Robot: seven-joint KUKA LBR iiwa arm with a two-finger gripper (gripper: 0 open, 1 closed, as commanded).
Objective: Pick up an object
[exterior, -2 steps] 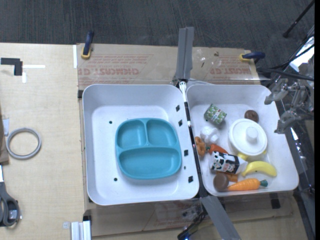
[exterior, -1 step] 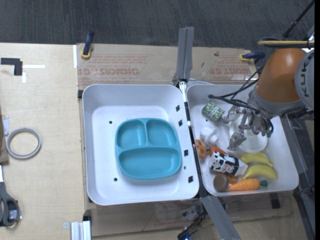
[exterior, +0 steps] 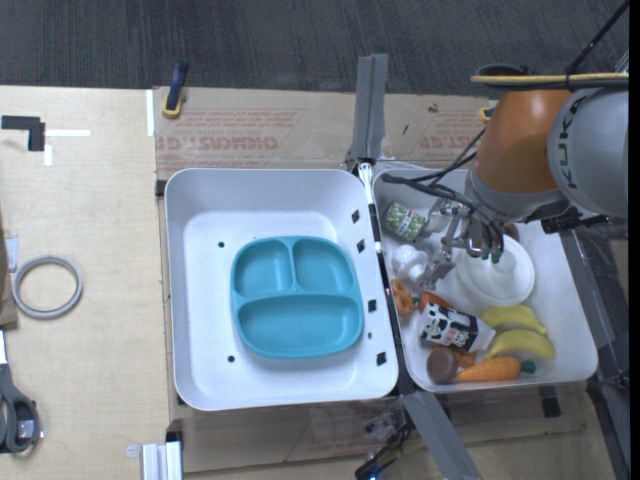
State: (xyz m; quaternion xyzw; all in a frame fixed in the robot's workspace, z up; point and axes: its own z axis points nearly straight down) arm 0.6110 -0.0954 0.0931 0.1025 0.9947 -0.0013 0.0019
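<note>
My gripper (exterior: pixel 467 259) hangs in the right bin (exterior: pixel 575 298), below the arm's orange band. It is open, with nothing between its fingers. Its tips hover over the left edge of a white bowl (exterior: pixel 497 276). To its left lie a green can (exterior: pixel 404 220) and a white crumpled object (exterior: pixel 408 261). Below it are a black-and-white milk carton (exterior: pixel 449 327), two yellow bananas (exterior: pixel 518 332), an orange carrot (exterior: pixel 488 370) and a brown round object (exterior: pixel 441 366).
The left bin (exterior: pixel 190 298) holds a blue divided plate (exterior: pixel 296 296). A grey divider post (exterior: pixel 369 108) stands between the bins at the back. On the bench at the left lie a tape ring (exterior: pixel 45 286) and scissors (exterior: pixel 18 420).
</note>
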